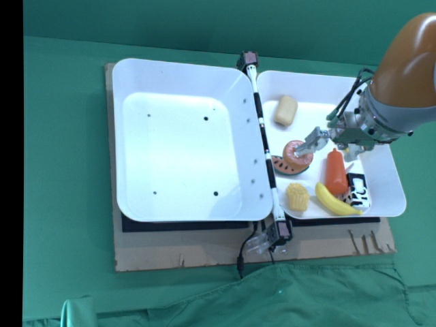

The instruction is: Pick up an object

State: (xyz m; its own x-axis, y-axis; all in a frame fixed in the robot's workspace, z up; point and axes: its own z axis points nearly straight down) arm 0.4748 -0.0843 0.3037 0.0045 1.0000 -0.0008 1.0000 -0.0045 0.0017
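The gripper (306,145) reaches left into the right bin (388,176), its tips over a pink round toy (297,152); I cannot tell its state. Watermelon slice (289,166) lies partly hidden beneath that toy.

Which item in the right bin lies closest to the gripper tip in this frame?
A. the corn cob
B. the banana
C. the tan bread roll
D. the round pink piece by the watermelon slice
D: the gripper reaches down over the round pink piece beside the watermelon slice, while the banana, corn cob and bread roll lie farther off.
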